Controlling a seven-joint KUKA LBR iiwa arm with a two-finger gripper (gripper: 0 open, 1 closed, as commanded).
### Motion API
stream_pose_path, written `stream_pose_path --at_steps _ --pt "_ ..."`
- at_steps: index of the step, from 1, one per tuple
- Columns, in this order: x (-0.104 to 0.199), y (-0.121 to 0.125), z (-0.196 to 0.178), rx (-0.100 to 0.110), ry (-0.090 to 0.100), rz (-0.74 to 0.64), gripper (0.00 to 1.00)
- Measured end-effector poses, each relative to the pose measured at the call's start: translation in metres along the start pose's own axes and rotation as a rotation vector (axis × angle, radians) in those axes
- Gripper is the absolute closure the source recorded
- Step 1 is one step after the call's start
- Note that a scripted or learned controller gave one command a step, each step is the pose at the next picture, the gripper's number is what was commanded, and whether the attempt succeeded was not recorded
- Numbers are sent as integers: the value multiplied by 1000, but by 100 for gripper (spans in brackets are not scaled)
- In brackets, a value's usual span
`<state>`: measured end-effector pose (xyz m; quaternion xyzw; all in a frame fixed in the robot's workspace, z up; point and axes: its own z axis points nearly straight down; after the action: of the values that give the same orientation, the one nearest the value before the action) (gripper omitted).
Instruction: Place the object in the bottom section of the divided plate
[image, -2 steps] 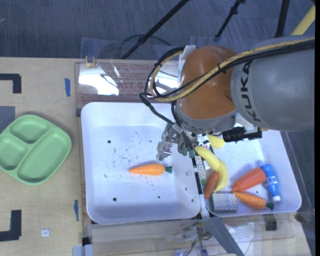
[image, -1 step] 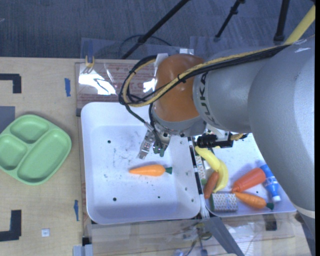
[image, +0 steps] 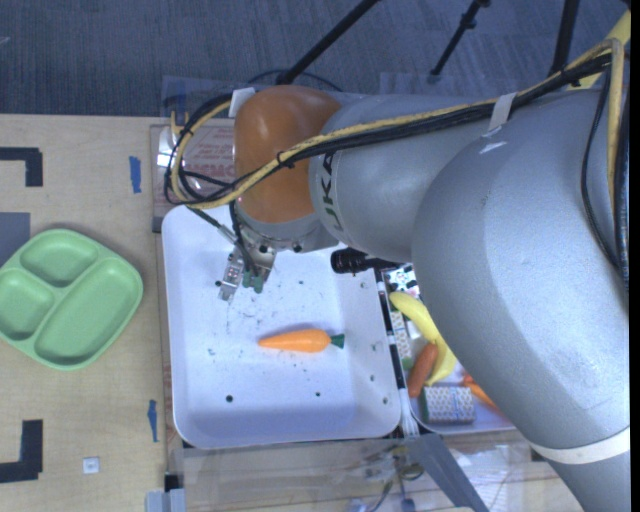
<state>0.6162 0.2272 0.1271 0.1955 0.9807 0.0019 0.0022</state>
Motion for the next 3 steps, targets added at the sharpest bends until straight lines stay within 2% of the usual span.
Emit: stream_pose_path --at_steps 1,2,3 --pt "-46 6 -103 0 -2 -45 100" --pt "-45 6 -102 1 -1 -45 0" --pt "-45 6 -102 1 -1 -45 0"
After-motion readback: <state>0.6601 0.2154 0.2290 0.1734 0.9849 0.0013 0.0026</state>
